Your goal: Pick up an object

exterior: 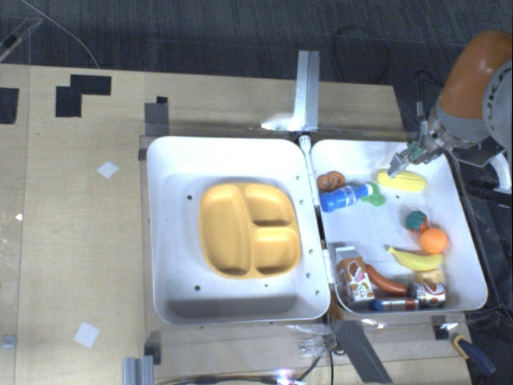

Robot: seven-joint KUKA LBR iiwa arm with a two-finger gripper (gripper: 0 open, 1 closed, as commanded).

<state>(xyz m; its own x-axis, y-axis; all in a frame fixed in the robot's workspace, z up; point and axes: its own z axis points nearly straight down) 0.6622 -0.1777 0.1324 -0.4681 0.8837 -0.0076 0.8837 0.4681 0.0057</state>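
The right bin (473, 251) holds several toys. A pale yellow oblong piece (405, 183) lies near its back wall. Beside it are a blue bottle (345, 197) with a green piece (375, 198) at its tip, and a brown round item (329, 180). Farther front are a teal ball (415, 219), an orange (433, 240), a banana (417, 257), a red sausage (378, 278) and a brown can (351, 277). My gripper (398, 166) hangs at the back of this bin, its tip just above the left end of the yellow piece. Nothing shows in its grasp.
A yellow divided tray (248, 229) lies in the left bin (172, 239). A metal post (308, 87) stands behind the wall between the bins. A small can (431, 294) and a dark pen-like item (393, 304) lie along the right bin's front wall.
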